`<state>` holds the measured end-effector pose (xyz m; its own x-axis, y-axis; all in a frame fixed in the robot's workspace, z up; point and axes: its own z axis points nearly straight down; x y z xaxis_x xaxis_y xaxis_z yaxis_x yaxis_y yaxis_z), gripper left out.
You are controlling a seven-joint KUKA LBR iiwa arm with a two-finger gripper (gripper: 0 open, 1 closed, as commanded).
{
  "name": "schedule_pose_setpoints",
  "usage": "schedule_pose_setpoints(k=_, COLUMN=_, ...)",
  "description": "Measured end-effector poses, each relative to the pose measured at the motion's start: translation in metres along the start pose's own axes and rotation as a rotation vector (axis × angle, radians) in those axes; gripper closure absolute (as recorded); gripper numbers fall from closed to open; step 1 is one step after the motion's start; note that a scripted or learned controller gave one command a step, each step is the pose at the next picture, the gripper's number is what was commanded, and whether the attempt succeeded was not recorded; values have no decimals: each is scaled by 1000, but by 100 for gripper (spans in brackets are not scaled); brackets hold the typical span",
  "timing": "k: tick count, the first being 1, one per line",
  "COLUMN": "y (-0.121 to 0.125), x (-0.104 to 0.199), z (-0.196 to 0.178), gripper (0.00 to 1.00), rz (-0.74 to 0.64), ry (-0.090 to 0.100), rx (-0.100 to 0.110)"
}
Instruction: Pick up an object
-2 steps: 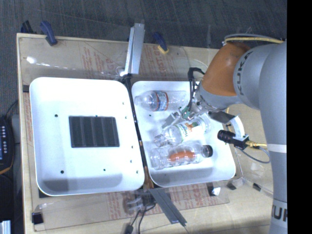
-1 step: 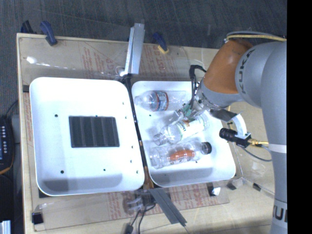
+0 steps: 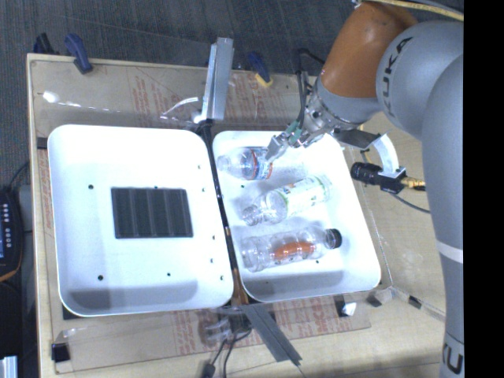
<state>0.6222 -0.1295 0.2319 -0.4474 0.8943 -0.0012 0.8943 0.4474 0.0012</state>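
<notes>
Reaching into the right shallow white plastic bin (image 3: pixel 358 270), the end effector (image 3: pixel 280 148) hovered at a clear plastic bottle with a blue label (image 3: pixel 242 164). Whether it gripped anything was unclear. Two more clear bottles (image 3: pixel 287 199) lay nearby.

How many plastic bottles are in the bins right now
3, all in the right bin: one bottle at the back by the gripper, one in the middle, one nearest the front.

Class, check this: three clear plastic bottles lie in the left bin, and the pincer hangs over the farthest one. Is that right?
Not quite. The camera view shows the three bottles in the right bin, not the left; the pincer does hang over the farthest one.
</notes>
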Motion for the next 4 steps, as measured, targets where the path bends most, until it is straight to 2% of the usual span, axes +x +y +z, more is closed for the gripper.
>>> schedule_pose_setpoints(k=1, y=0, x=0, z=0, gripper=0, rz=0, ry=0, rx=1)
schedule_pose_setpoints(k=2, y=0, x=0, z=0, gripper=0, rz=0, ry=0, rx=1)
schedule_pose_setpoints(k=3, y=13, x=-38, z=104, gripper=0, rz=-33, ry=-13, rx=-16)
schedule_pose_setpoints(k=4, y=27, x=-41, z=119, gripper=0, rz=-19, ry=-15, rx=-17)
